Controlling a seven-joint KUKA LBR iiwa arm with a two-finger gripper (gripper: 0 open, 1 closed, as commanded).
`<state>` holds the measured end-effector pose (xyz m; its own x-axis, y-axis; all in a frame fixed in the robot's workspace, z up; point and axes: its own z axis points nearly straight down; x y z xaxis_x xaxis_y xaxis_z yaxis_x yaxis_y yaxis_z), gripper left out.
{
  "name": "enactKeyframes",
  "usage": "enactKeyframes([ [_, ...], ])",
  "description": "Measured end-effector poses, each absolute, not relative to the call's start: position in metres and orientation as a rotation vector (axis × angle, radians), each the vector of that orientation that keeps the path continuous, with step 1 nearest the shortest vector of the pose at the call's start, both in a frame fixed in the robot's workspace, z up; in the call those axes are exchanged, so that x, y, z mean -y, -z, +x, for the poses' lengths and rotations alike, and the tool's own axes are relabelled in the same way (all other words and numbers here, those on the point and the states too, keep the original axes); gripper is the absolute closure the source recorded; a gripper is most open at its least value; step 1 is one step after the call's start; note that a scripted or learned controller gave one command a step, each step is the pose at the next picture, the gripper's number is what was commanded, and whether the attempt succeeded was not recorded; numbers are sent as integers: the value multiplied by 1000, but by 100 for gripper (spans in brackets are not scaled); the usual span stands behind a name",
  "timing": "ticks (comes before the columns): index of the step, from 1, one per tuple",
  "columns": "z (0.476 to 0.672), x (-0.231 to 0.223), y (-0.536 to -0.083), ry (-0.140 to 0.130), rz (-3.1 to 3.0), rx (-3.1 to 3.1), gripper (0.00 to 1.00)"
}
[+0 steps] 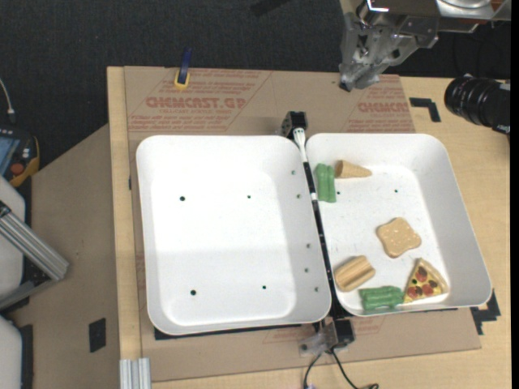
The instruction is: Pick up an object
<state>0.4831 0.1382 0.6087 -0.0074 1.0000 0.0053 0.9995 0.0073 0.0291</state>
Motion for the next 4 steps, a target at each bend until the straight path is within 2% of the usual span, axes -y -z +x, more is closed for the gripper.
enactKeyframes([
  [4, 485, -140, -651, -59, 2192, -2214, 100],
])
